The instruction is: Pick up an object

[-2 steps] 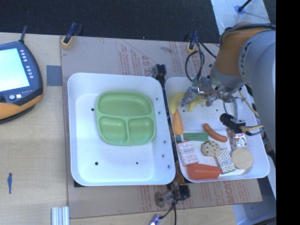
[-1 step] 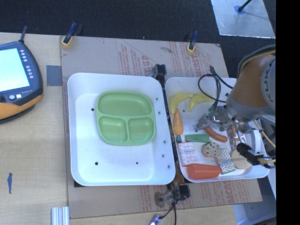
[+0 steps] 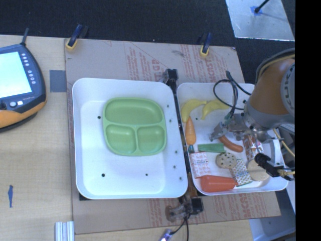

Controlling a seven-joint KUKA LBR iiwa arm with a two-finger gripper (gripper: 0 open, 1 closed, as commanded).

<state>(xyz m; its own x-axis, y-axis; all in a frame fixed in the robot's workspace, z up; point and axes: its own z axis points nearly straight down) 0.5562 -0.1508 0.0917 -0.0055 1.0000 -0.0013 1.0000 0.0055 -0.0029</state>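
The right bin (image 3: 186, 92) holds several toy foods. Two yellow bananas (image 3: 193, 107) (image 3: 215, 106) lie at its back and an orange carrot (image 3: 190, 131) along its left wall. A green pod (image 3: 210, 147), a red-brown sausage (image 3: 230, 143), a speckled cookie (image 3: 225, 159), a red-printed packet (image 3: 199, 163) and a long red-orange piece (image 3: 217, 183) fill the middle and front. My gripper (image 3: 225, 129) hangs low over the bin's middle, just above the sausage and right of the carrot. I see nothing held in it.
The left bin (image 3: 83, 134) carries a green divided plate (image 3: 135, 126). A teach pendant (image 3: 17, 87) lies at the far left of the bench. Clamps (image 3: 75, 36) (image 3: 204, 45) sit on the board's back edge. The arm's cables (image 3: 228, 92) loop over the right bin's back.
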